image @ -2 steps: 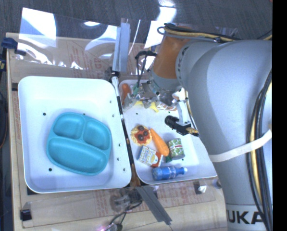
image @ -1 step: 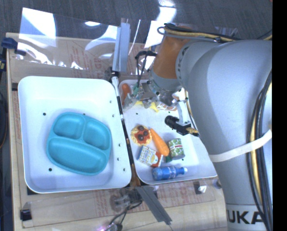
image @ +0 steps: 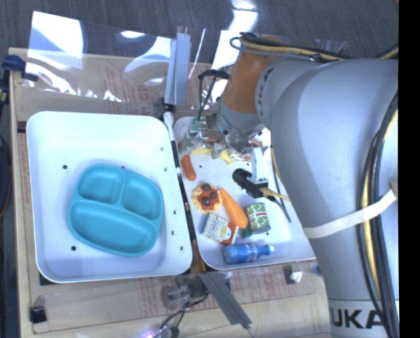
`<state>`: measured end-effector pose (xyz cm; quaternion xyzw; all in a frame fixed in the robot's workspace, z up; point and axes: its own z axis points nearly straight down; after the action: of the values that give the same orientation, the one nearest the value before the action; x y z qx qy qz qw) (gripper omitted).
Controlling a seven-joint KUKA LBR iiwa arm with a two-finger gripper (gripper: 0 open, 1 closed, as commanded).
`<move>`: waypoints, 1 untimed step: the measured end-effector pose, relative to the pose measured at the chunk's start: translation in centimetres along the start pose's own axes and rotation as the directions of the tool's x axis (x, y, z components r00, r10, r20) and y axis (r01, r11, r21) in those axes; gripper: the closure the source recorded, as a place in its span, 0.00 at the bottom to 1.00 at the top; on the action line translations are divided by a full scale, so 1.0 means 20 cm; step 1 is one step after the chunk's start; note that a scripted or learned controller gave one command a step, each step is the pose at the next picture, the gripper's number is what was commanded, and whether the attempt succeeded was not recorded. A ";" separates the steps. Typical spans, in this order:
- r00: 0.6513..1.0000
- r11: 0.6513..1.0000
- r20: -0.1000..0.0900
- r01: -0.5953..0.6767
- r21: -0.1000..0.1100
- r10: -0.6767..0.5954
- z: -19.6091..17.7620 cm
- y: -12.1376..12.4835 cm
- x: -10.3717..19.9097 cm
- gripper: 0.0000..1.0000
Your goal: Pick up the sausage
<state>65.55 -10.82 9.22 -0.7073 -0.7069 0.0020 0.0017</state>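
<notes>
Sausage (image: 187, 166) is seen lying flat in the right-hand bin (image: 285, 236), close against the wall that this bin shares with the left-hand bin (image: 48, 189). The gripper (image: 208, 134) is lowered into the far end of the right-hand bin, just beyond the sausage and slightly to its right. Whether it is open or closed, or has hold of anything, cannot be told, since it is masked by the wrist. Nearer the camera than the sausage, a yellow toy with dark spots (image: 206, 197), an orange carrot (image: 232, 208), a green can (image: 257, 217), a small carton (image: 214, 225) and a blue bottle (image: 246, 252) are gathered. Left of the sausage, a blue divided tray (image: 117, 210) is set in the left-hand bin.
</notes>
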 end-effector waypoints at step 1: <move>1.000 1.000 0.000 0.007 0.006 -0.007 -0.05 0.00 0.00 1.00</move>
<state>65.47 -10.72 10.12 -0.7049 -0.7093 0.0042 0.0040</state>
